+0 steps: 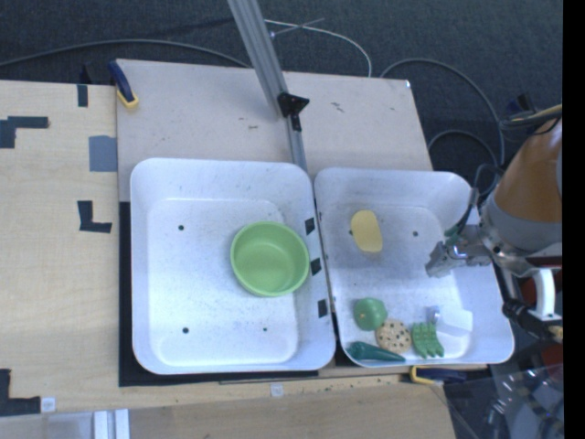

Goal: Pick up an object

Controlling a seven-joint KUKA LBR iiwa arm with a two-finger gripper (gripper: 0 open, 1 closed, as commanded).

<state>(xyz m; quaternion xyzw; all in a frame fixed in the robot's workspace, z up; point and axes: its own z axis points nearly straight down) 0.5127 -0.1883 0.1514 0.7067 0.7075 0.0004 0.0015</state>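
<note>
The right bin [384, 186] holds a yellow oval object [366, 230] near its middle. Along its front edge lie a green round object [369, 313], a speckled cookie-like piece [394, 336], a small green toothed piece [426, 339], a dark teal piece [375, 352] and a small white block [454, 320]. My gripper [442, 258] hangs over the right side of this bin, right of the yellow object and above the front-edge group. I see nothing between its fingers.
The left bin [164, 190] holds a green bowl [269, 258]. A slanted metal pole [265, 53] crosses the bench behind the bins. A blue and yellow clamp [122, 85] sits at the back left. Cables lie on the dark floor behind.
</note>
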